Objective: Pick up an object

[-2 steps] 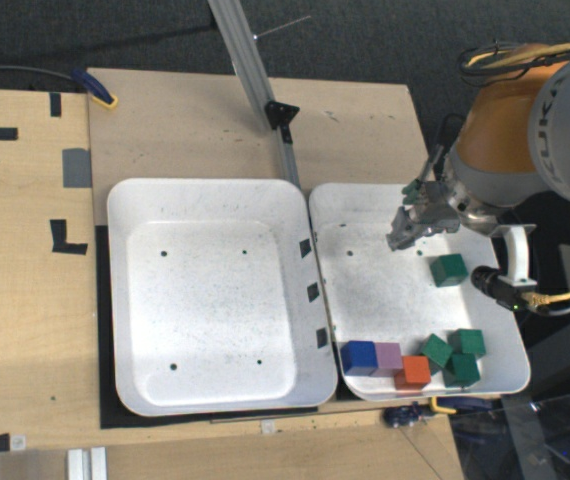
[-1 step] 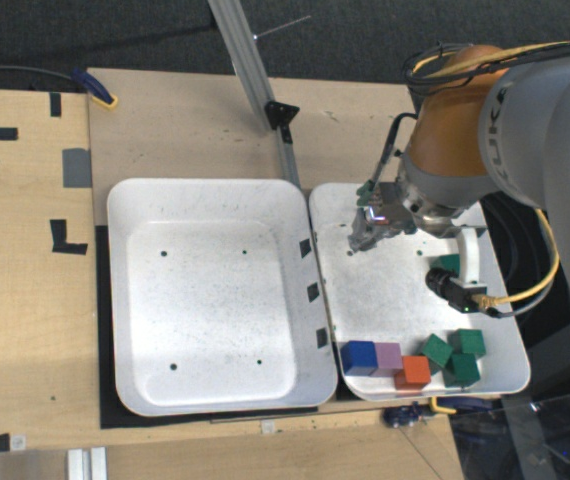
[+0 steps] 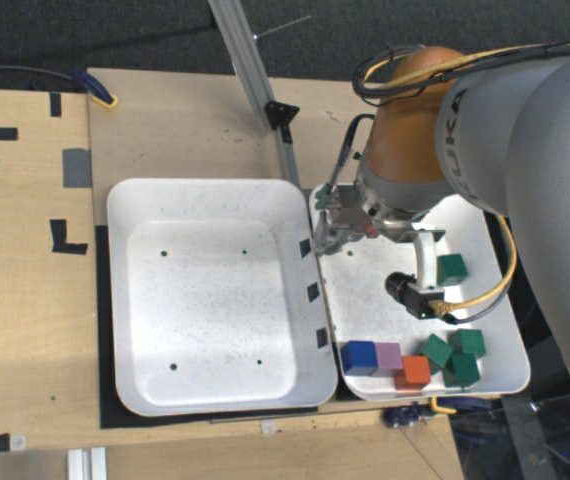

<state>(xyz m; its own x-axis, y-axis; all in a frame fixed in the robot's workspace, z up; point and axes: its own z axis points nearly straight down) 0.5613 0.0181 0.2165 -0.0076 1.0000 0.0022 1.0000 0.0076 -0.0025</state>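
My gripper (image 3: 333, 230) hangs over the upper left corner of the right bin (image 3: 365, 278), close to its left wall, under the orange-banded wrist. Along the bin's front edge lies a blue block (image 3: 360, 356), with a pale purple block (image 3: 389, 355) and an orange block (image 3: 415, 370) beside it. To their right is a cluster of three green blocks (image 3: 460, 356). A single green block (image 3: 452, 267) rests farther back on the right, partly behind a black fitting on the arm. Nothing is seen held at the gripper.
The left bin (image 3: 125, 268) stands right beside the right one, and their rims meet near the gripper. A slanted metal pole (image 3: 255, 68) rises behind the bins. The arm's bulk covers the right bin's back right part.
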